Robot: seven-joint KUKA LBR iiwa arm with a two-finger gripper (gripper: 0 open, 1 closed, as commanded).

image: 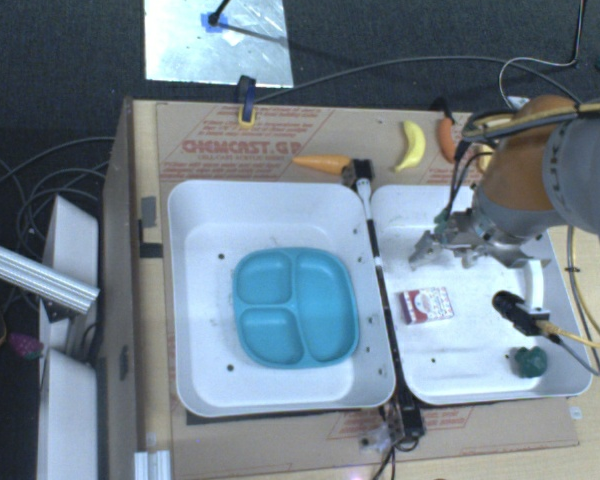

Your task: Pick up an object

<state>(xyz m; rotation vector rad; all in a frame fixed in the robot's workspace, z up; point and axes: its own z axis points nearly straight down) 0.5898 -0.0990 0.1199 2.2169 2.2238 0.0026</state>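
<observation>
Over the right bin (pixel 580 373) is where my claw (pixel 450 245) hangs, up near the back half, and honestly I can't tell what state it's in from this angle. Nothing visibly in it. Just below it a small red and white box (pixel 424 306) lies flat on the bin floor, and a dark green thing (pixel 527 361) sits in the front right corner. Left bin (pixel 195 268) has a blue divided tray (pixel 295 305). Behind the bins: banana (pixel 412 146), carrot (pixel 320 164).
</observation>
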